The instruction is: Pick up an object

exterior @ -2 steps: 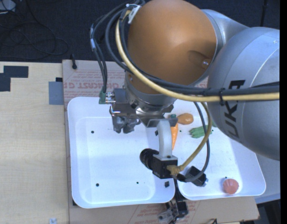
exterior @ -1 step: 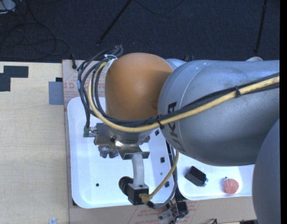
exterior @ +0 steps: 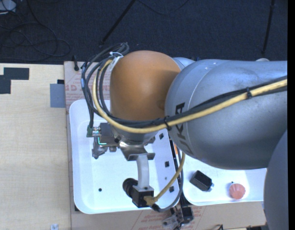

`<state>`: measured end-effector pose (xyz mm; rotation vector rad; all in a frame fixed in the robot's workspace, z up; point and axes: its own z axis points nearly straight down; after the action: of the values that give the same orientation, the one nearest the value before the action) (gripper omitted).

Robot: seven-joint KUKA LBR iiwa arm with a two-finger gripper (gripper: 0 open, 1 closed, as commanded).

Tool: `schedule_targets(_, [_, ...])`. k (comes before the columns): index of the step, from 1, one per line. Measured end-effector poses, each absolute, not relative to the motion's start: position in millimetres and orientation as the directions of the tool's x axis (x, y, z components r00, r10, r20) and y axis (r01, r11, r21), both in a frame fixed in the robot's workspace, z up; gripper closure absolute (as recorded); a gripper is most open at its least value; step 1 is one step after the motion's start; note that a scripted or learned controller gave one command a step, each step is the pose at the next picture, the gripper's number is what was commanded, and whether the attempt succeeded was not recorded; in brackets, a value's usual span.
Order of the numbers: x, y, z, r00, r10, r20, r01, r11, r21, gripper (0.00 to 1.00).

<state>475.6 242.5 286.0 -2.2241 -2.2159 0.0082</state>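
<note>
A red round piece (exterior: 237,190) and, at its 10 o'clock, a black block (exterior: 201,180) lie untouched in the right bin (exterior: 217,196), while the gripper (exterior: 102,147), open or closed state indeterminable, hangs over the left bin (exterior: 85,176) at their 9 o'clock, so the approach is judged pending, requiring travel toward 3 o'clock.

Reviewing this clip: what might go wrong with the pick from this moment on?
1. The grey arm hangs over the left white bin, while the small black block and the red round object lie in the right white bin; a descent here may well grasp nothing.
2. The arm hides much of both bins, so anything beneath it could be struck unseen.
</note>
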Motion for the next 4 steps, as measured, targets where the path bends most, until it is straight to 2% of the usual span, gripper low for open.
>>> schedule_targets(1, [531.5,216,548,0.003,1.000,0.005,1.000,-0.003,0.015,0.00])
schedule_targets(2, [529.8,219,546,-0.007,1.000,-0.003,1.000,0.006,-0.008,1.00])
schedule_targets(3, [589.8,245,536,-0.004,1.000,-0.002,1.000,0.004,-0.001,1.00])
schedule_targets(4, [575.5,243,537,-0.003,1.000,-0.002,1.000,0.003,-0.006,1.00])
